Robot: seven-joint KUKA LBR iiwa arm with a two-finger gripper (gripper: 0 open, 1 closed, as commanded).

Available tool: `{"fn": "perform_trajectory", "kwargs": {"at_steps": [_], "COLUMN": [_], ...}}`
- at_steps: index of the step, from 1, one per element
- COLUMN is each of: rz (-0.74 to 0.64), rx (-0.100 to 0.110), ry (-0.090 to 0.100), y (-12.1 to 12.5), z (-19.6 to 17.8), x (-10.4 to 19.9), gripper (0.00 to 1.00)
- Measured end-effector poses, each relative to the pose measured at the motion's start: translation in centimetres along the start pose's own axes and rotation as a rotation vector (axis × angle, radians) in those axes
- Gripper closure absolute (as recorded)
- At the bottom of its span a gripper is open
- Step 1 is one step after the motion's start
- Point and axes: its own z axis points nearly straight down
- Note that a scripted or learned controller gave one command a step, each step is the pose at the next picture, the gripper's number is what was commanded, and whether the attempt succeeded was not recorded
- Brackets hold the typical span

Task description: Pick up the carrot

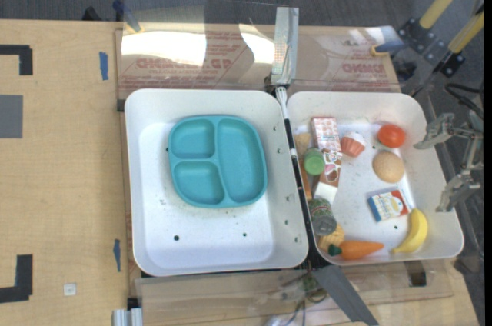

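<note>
- Gripper (452, 163): a faint grey metal shape at the right bin's (430, 114) right rim, above the wall. Whether it is apart or together cannot be told, and nothing is seen in it.
- Banana (413, 232): in the bin's near right corner, close below the gripper.
- Box (387, 204): blue and white, just left of the banana.
- Carrot (360, 248): lying flat along the right bin's near wall, tip toward the banana, well apart from the gripper.
- Tomato (392, 135) and a tan egg (388, 166): toward the far right.
- Left bin (146, 186): holds a teal plate (217, 161).
</note>
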Motion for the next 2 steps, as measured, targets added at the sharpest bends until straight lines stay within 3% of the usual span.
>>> {"fn": "perform_trajectory", "kwargs": {"at_steps": [1, 2], "rz": [0.103, -0.068], "rx": [-0.005, -0.001], "ry": [0.015, 0.0], "y": [-1.2, 2.1], "z": [13.1, 18.2], "x": [-4.6, -4.1], "gripper": [0.0, 0.0]}}
